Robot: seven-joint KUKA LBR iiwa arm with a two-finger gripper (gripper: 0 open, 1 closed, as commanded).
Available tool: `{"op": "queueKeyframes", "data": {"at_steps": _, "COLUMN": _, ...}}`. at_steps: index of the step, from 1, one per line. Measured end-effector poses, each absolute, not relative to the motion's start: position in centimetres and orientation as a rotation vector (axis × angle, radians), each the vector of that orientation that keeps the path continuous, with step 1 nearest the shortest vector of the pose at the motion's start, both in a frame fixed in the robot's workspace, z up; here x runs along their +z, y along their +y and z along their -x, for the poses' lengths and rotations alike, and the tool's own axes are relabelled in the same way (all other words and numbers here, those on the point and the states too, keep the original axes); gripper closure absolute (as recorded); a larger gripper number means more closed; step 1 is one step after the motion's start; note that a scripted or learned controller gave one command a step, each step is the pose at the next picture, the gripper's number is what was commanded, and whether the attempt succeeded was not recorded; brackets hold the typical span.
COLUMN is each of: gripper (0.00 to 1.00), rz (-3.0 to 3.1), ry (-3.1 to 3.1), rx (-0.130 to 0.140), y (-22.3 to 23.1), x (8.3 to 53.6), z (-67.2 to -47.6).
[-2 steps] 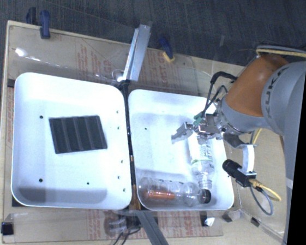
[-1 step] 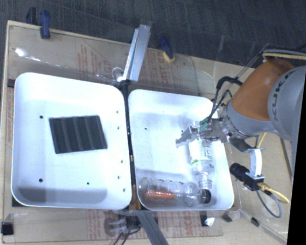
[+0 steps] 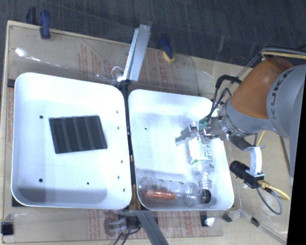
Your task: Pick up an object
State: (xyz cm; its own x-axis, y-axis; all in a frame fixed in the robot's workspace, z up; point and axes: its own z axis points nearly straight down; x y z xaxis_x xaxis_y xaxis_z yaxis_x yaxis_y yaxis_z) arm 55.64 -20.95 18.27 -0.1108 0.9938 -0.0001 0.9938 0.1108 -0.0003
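Your gripper (image 3: 191, 133) hangs over the right bin (image 3: 160, 106) — whether it is parted or closed, you cannot tell. A clear bottle (image 3: 202, 163) lies just at its 5 o'clock, nearly touching. A second bottle (image 3: 169, 192) lies along the near wall. At 9 o'clock, the left bin (image 3: 30, 89) holds a dark ribbed pad (image 3: 78, 134).

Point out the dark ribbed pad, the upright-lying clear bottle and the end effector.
dark ribbed pad (image 3: 78, 134), camera view, its centre.
clear bottle (image 3: 202, 160), camera view, mid-body by the label.
end effector (image 3: 193, 133), camera view, between its fingertips.
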Motion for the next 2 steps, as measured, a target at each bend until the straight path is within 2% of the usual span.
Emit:
{"op": "queueKeyframes", "data": {"at_steps": 1, "gripper": 1.0, "rz": 2.09, "ry": -2.344, "rx": 0.002, "y": -20.92, "x": 19.28, "z": -55.68}}
{"op": "queueKeyframes", "data": {"at_steps": 2, "gripper": 0.0, "rz": 2.09, "ry": -2.344, "rx": 0.002, "y": -20.92, "x": 19.28, "z": -55.68}}
